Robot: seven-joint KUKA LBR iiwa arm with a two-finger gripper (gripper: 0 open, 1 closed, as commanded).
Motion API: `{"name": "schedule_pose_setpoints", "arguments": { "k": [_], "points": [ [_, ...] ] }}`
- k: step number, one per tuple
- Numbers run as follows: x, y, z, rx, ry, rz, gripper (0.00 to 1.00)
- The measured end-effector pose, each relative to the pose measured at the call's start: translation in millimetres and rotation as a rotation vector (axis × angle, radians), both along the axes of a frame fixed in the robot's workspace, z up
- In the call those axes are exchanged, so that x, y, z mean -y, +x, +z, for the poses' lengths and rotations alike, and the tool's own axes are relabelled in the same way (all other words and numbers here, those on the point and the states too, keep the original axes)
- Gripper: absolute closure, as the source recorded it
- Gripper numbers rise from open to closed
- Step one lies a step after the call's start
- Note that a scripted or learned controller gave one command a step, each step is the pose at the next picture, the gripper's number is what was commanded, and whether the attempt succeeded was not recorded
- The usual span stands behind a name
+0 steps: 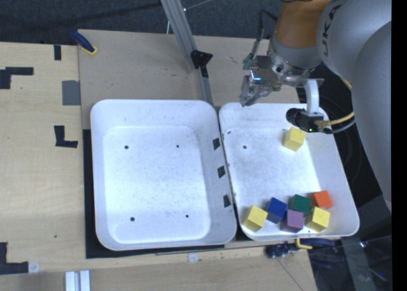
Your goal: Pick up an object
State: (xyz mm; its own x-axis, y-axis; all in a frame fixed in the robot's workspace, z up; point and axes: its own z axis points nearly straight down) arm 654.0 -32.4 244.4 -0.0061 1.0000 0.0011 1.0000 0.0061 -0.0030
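Nothing lifted yet. Gripper [249, 98] is seen above the right bin's [267, 175] far rim; jaw opening cannot be told. Lone yellow cube [294, 138] lies inside the right bin, near that rim, ungrasped.

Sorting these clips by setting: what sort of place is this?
Probably a robotics lab bench: a grey arm reaches over two white bins, with small coloured cubes for grasping trials.
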Motion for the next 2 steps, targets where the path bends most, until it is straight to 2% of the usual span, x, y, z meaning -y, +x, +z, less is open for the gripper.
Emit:
{"name": "schedule_pose_setpoints", "arguments": {
  "k": [1, 2],
  "points": [
    [-53.6, -3.0, -13.9, 0.0, 0.0, 0.0, 1.0],
    [-113.3, -8.3, -5.6, 0.002, 0.001, 0.002, 1.0]
  ]
}}
